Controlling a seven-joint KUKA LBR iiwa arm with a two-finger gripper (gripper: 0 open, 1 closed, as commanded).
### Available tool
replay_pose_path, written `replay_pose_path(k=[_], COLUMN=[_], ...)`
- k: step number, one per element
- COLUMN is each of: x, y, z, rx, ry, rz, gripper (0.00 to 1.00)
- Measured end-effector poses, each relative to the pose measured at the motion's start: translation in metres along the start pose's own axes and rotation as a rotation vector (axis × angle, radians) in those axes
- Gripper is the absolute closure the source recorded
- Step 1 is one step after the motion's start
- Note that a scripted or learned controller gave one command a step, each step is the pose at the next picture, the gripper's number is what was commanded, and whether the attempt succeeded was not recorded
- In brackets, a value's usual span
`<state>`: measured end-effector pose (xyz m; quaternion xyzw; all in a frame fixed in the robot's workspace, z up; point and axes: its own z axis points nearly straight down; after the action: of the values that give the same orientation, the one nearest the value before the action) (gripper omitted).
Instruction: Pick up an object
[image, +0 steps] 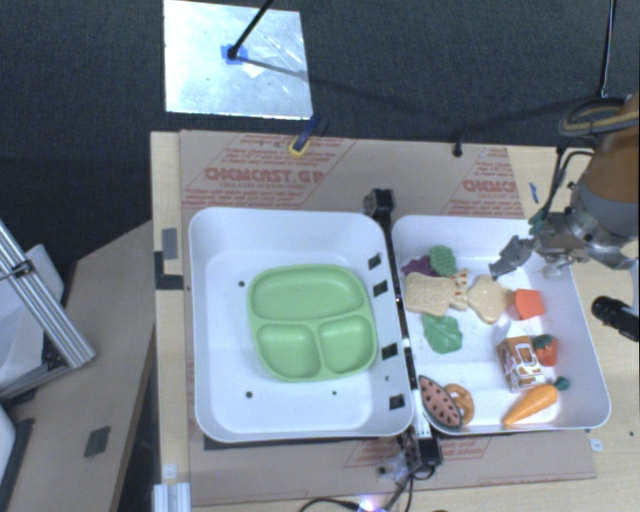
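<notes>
The right bin (590, 385) holds several toy foods: purple grapes (417, 266), a green vegetable (442, 259), a slice of toast (430, 296), a tan biscuit shape (488, 299), an orange block (527, 303), a lettuce leaf (443, 334), a small white and orange carton (519, 363), a tomato (546, 348), a carrot (530, 402), a pretzel (459, 400) and a watermelon slice (432, 396). My gripper (530, 262) hangs over the bin's far right part, just above the tan biscuit shape and the orange block. Its fingers stand apart with nothing between them.
The left bin (220, 250) bears a light green divided plate (310, 322). A black divider with clips (390, 300) runs between the bins. A shiny metal sheet (238, 60) lies on the dark floor beyond the bench.
</notes>
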<state>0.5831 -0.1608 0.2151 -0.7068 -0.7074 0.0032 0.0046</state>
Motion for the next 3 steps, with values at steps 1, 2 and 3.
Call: replay_pose_path(k=[1, 2, 3], x=[0.000, -0.006, -0.004], y=[0.003, 0.003, 0.002], z=[-0.007, 0.053, 0.095], rx=[-0.012, -0.009, -0.011], ry=[-0.002, -0.002, -0.002], rz=[-0.003, 0.000, -0.001], gripper=[0.00, 0.00, 0.00])
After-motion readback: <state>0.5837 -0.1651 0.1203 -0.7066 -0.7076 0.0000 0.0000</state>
